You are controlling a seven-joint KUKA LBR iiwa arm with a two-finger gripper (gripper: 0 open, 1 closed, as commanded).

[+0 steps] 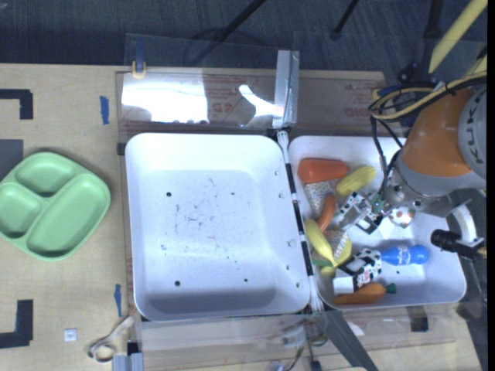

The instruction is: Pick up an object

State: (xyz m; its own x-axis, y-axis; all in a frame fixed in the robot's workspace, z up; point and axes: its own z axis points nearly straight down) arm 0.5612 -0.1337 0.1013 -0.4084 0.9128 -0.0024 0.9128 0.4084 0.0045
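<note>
Overhead slanted view of both bins (147,161)

Bench top (62,91): pale wood, black corner marks at 9 and 7 o'clock, blue tape bits (104,110) toward 10 o'clock. Floor (155,6): dark blue-grey carpet across 12 o'clock, crossed by thin black stand legs (255,6). Clear plastic panel (201,91) on a metal upright (285,87) at 12 o'clock, catching bright glare. Green divided tray (52,204) sits at 9 o'clock. Yellow bar (462,23) at 1 o'clock.

2 white bins (205,207); a pale green plate (50,204) at left; yellow banana (317,242), orange carrot (362,292), blue bottle (404,255), black-and-white cow toy (363,265) at lower right.
</note>
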